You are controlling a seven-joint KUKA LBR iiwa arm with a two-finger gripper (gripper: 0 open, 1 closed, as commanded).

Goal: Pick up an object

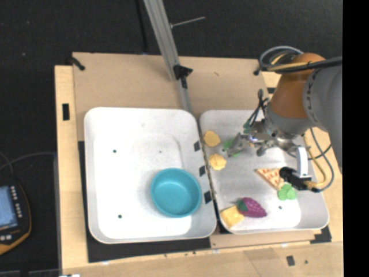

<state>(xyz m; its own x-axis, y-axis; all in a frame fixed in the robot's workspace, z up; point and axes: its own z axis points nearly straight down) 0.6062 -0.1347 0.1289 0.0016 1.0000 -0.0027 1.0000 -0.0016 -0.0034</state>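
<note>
- While the gripper (pixel 233 147) hangs over the right bin (pixel 230 120) near its left edge, I cannot tell its jaw state.
- Yellow pieces (pixel 217 161) lie along that edge.
- A purple grape bunch (pixel 252 207) sits near the front edge.
- A blue bowl (pixel 175 191) occupies the left bin (pixel 127 131), toward its front right corner.

Robotics lab: bench (pixel 127 79), white bins (pixel 115 131), toy food.

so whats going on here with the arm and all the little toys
The grey and orange arm reaches in over the right bin, its gripper low near two yellow pieces. Nothing visibly sits between its fingers. A pizza slice, green piece, purple grapes and yellow block lie loose there. The left bin holds a blue bowl.
</note>
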